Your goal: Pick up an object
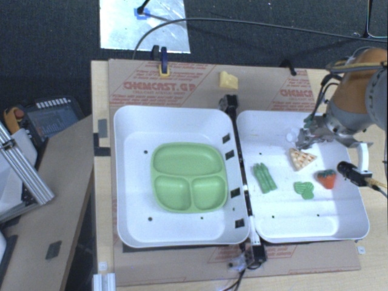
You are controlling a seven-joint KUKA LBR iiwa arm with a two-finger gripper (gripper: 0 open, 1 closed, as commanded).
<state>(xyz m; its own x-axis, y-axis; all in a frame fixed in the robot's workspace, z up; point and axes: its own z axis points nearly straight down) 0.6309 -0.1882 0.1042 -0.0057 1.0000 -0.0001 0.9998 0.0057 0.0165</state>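
Arm (357,96) enters at the frame's upper right, orange band above the wrist. Gripper (301,140) points down-left, at right of centre; finger state indeterminate.

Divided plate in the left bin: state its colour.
Pale green, plain; the divided plate shows clearly in the camera view.

Two white bins (182,117) are seen on a tan board (200,80) printed with red lettering. A pale green divided plate (188,176) is set in the left bin. In the right bin, a green bundle of stalks (264,177), a small green lump (304,190), a red and orange piece (327,178), and a tan wedge (301,158) speckled with red are found. A yellow block (228,80) is seen on the board. The arm (357,96) is coloured grey and orange. A silvery sheet (143,16) marked with blue tape is laid on dark carpet (48,41).
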